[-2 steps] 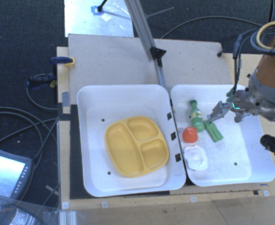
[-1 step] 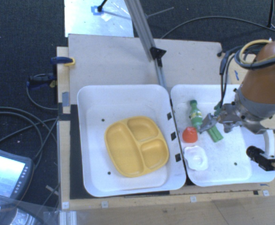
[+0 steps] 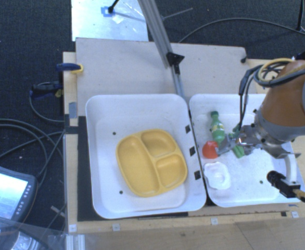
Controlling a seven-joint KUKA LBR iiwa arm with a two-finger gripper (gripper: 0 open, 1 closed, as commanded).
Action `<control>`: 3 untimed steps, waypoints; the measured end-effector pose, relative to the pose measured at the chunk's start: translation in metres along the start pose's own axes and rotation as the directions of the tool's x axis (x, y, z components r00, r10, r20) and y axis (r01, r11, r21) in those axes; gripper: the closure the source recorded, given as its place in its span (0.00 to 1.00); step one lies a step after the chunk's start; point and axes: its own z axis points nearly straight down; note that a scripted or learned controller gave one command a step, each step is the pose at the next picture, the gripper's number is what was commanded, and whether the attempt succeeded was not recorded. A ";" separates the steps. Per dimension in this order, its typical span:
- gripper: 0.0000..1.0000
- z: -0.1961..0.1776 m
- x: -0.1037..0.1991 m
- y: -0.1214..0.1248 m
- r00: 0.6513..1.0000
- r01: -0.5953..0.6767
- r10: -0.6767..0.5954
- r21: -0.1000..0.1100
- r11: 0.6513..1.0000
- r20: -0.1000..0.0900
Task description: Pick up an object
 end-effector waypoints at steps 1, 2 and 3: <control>0.00 0.059 -0.005 0.006 1.000 0.000 0.000 0.000 1.000 0.000; 1.00 0.045 -0.005 0.008 1.000 0.000 0.000 -0.007 1.000 0.000; 1.00 0.002 -0.003 0.009 1.000 0.005 -0.005 -0.010 1.000 0.001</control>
